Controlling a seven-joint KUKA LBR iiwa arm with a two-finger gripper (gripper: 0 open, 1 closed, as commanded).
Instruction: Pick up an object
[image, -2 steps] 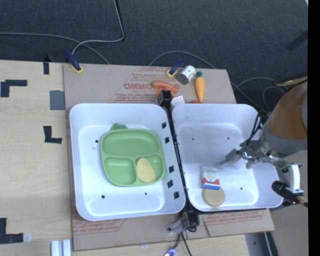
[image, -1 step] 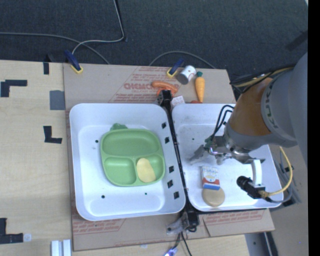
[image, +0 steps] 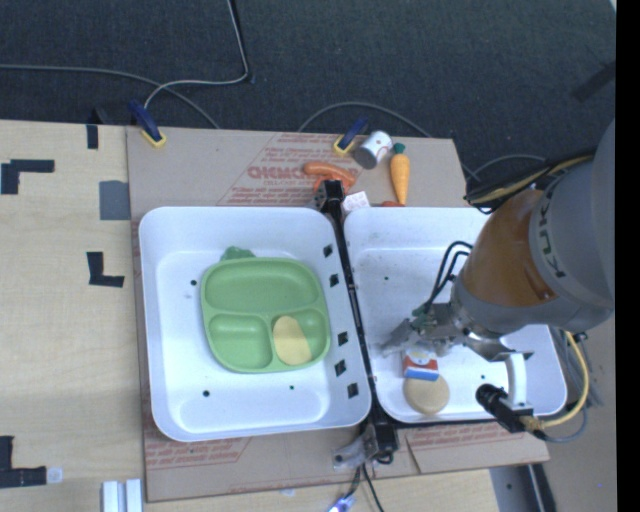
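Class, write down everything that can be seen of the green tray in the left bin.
The green tray is a light green divided plate that looks like plastic, with rounded corners and a raised rim. It has three compartments: one wide one across the far side and two smaller ones on the near side. It lies flat on the floor of the left bin, roughly central. A pale yellow oval piece rests in its near right compartment. A small darker green bit shows at its far left edge.

glossy white plastic bins (image: 250, 420), matt green plastic tray (image: 262, 290)
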